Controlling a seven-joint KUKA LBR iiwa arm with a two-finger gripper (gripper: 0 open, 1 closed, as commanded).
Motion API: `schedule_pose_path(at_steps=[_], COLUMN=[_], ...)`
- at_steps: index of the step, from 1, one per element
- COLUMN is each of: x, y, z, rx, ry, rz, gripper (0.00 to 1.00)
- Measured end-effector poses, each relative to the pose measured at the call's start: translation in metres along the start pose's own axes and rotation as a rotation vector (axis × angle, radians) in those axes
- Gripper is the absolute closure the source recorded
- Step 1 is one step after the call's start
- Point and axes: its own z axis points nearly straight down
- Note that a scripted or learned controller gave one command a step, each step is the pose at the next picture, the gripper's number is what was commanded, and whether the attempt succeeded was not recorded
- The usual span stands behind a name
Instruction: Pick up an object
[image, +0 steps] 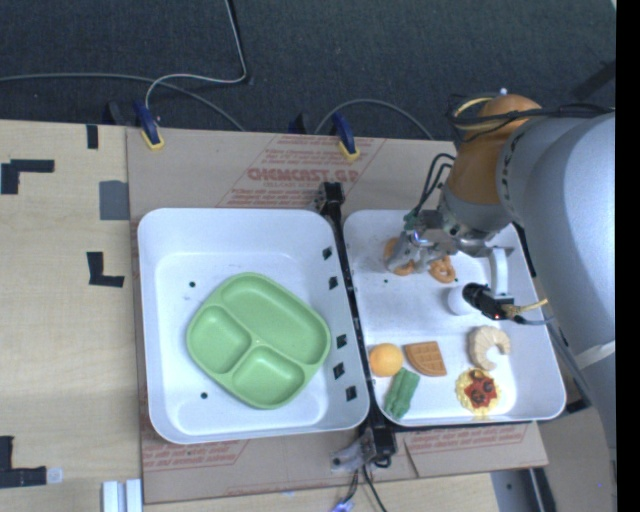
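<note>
You're at the reach-in step: the end effector (418, 245) sits low over the pretzel (404, 258), its grip state unclear, so next confirm a pinch before lifting

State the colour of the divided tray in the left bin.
Light green divided tray, shown in the camera view.

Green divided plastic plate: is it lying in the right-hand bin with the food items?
No, the green divided plastic plate lies alone in the left white bin.

Even, soft overhead light, faint shadows inside the white bins (160, 300), slightly grainy, mild blur.
</note>
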Motion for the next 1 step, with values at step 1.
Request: schedule_pose_path(at_steps=[1], x=[0.0842], y=[-0.0319], z=[-0.0905], rx=[-0.001], ry=[0.004], rz=[-0.001], gripper=[1.00])
